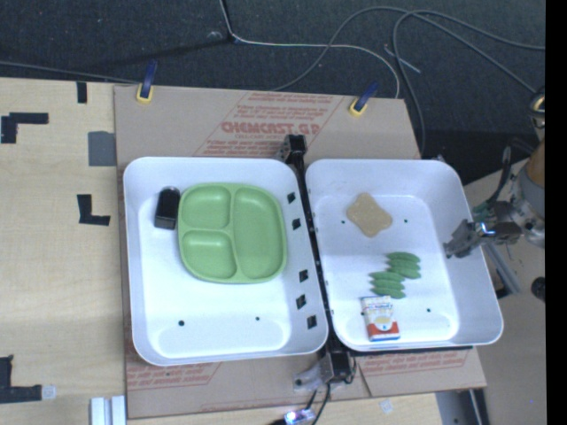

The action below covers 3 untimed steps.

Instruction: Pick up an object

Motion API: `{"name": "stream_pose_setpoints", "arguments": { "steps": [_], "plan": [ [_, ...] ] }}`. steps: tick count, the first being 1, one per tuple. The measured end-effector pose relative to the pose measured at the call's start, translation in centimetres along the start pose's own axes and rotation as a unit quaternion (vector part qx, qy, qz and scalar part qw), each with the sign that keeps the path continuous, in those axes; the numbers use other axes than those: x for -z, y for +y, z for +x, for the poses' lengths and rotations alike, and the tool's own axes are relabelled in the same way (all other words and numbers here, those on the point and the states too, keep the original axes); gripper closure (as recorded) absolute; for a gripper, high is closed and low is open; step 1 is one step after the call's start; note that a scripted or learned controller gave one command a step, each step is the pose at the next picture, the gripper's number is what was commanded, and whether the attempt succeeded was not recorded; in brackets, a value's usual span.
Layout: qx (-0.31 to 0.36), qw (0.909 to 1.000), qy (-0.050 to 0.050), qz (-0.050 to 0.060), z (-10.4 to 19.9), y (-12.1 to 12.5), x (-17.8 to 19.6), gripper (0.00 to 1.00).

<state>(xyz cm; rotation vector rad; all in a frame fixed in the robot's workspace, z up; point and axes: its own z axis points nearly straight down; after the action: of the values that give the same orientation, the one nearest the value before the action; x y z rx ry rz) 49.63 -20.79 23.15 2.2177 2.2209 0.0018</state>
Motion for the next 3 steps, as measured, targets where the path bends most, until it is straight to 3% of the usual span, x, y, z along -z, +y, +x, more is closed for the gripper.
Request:
{"name": "stream_pose_setpoints", "arguments": {
  "steps": [3],
  "plan": [
    [0.003,1.0,0.002,0.003,15.9,0.2,-1.7,1.0]
  ]
}}
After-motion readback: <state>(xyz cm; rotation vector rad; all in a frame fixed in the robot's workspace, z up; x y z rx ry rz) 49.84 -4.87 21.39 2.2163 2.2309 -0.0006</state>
